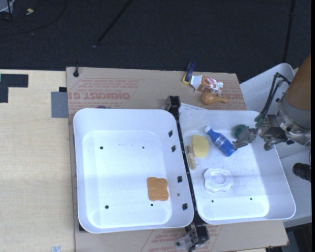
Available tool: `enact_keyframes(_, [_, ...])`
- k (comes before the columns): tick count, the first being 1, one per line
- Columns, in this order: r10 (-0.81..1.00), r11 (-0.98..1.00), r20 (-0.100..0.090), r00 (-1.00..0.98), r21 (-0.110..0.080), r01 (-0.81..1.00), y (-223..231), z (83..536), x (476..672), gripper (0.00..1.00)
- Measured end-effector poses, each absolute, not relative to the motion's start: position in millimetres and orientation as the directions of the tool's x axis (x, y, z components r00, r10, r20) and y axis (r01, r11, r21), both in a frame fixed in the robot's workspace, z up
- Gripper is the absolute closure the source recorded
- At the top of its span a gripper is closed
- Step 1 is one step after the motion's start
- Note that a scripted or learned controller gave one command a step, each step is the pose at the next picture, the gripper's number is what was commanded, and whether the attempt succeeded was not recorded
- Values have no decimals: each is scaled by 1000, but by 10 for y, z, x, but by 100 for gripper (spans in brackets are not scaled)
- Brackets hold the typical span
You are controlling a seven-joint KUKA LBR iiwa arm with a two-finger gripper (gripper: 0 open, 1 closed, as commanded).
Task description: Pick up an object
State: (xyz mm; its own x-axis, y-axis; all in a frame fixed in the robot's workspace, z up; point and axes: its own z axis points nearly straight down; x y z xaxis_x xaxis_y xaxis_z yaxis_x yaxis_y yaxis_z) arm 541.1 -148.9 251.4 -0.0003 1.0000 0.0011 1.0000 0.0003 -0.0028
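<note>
Bottle, blue with a white cap, lies tilted in the right bin, between a yellow sponge and the gripper. From where I stand the gripper sits just beside the bottle's lower end; whether its fingers are apart or together I cannot tell. A clear lid lies nearer me. An orange toast piece rests in the left bin.

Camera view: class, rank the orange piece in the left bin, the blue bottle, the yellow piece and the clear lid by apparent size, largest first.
1. Clear lid
2. Blue bottle
3. Orange piece and yellow piece: too alike to rank.
</note>
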Motion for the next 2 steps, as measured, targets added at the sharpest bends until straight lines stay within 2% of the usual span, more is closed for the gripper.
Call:
enact_keyframes(1, [1000,-1,3,1,-14,1000,-1654,1075,5319,0])
enact_keyframes(2, [1000,1,-1,-1,4,1000,-1823,867,6135,0])
